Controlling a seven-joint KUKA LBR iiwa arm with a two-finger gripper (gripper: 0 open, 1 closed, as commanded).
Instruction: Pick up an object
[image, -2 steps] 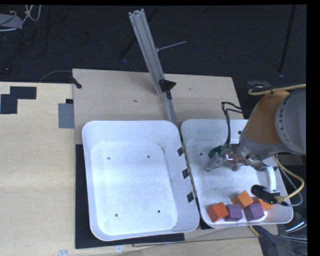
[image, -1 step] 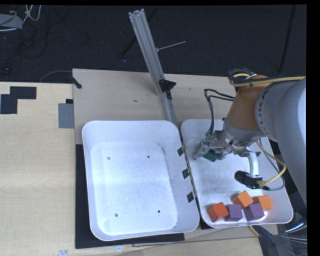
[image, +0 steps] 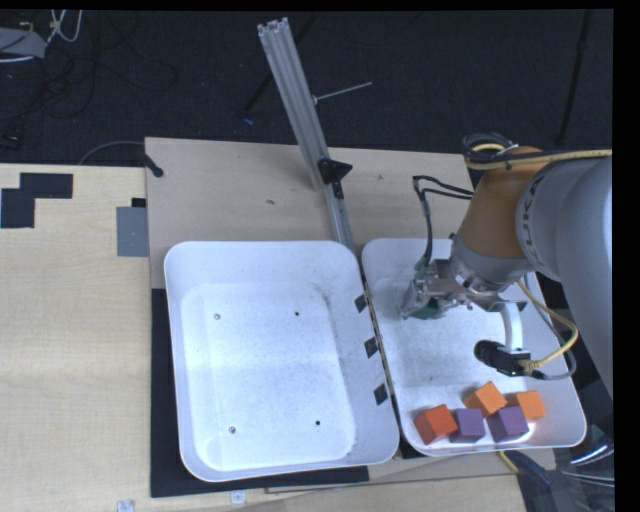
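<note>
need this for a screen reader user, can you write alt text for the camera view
A grey robot arm reaches in from the right, its gripper low over the right white bin, well apart from five small blocks, three orange and two purple, clustered at that bin's near edge. The left white bin sits beside it.

A metal rail (image: 303, 120) slants from the top of the view down to the gap between the two bins, with a black clamp (image: 333, 170) partway along it. The bench (image: 240, 190) is tan; a paler wood table (image: 70, 330) lies to its left, bearing black patches (image: 30, 195) and a grey square (image: 131, 229). A black mat (image: 160, 420) shows under the left bin. Dark carpet (image: 180, 70) lies behind, with cables (image: 40, 30) at the top left corner.
</note>
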